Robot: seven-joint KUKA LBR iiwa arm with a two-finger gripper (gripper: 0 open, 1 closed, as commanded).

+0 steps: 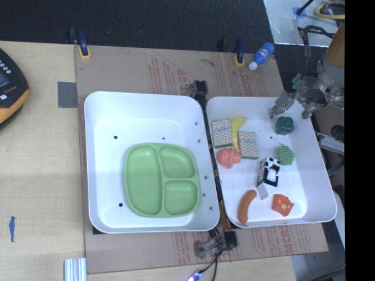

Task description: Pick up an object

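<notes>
My gripper (295, 108) hangs over the far right corner of the right bin (319, 174), fingers spread and nothing between them. Just below it lies a dark green round object (285, 124). The same bin holds a light green knobbly piece (285, 154), a black-and-white toy (270, 171), a red piece (282, 205), an orange sausage (246, 206), a pink object (228, 157), a yellow banana (238, 130) and two patterned squares (221, 132) (248, 144).
The left bin (105, 116) carries a green divided plate (161, 179). A blue-capped bottle (261, 55) lies behind the right bin, clamps (84, 44) hold the cardboard mat, and a yellow-and-black device (9, 89) sits at the far left.
</notes>
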